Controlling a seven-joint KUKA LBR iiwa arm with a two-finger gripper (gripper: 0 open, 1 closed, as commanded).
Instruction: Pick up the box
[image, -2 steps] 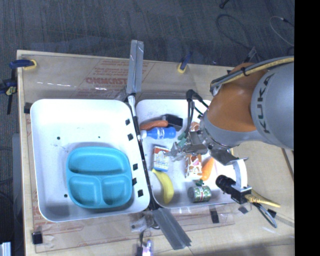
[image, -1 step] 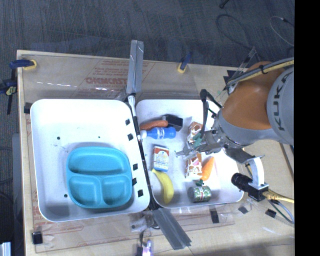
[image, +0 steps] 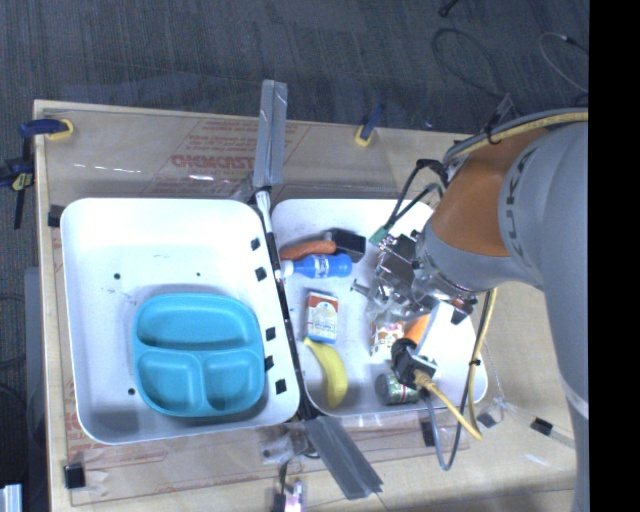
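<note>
Bench (image: 150, 165), two bins (image: 160, 235), dark carpet (image: 150, 50)

A blue divided tray (image: 197, 355) lies in the left bin (image: 90, 240). In the right bin (image: 300, 215), a banana (image: 330, 372) sits below a water bottle (image: 322, 267) and a carrot (image: 307, 248); a can (image: 396, 390) rests near the front edge.

Both bins are plain white: the left bin (image: 90, 260) holds a sky-blue divided tray (image: 198, 353), while the right bin (image: 300, 222) carries the brighter things. Just right of the tray lies a yellow banana (image: 329, 373), and above the banana a small box (image: 322, 317) printed red, white and blue. Above the box sit a blue bottle (image: 322, 267) with a white cap and an orange carrot (image: 306, 248); the arm (image: 520, 215) is grey with an orange band.
</note>
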